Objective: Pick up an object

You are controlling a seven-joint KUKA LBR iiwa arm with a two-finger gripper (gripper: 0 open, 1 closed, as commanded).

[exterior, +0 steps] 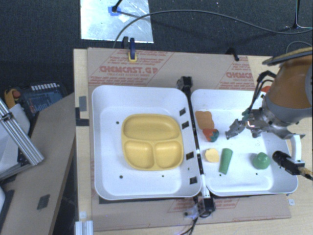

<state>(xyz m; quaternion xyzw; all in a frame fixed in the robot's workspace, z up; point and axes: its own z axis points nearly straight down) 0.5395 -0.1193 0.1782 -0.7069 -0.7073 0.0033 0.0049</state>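
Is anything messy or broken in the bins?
Nothing looks broken or spilled. The yellow plastic divided tray sits flat in the left white bin. The orange block, green cylinder and rounded green piece just lie loosely scattered in the right white bin.

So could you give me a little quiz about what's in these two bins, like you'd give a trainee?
1. True or false: the yellow tray lies in the left bin.
2. Which thing lies nearest the tool: A the green cylinder, B the green ball, C the red and blue piece?
3. Fill in: the pale yellow disc lies to the ___ of the green cylinder in the camera view.

Key: 1 true; 2 C; 3 left.
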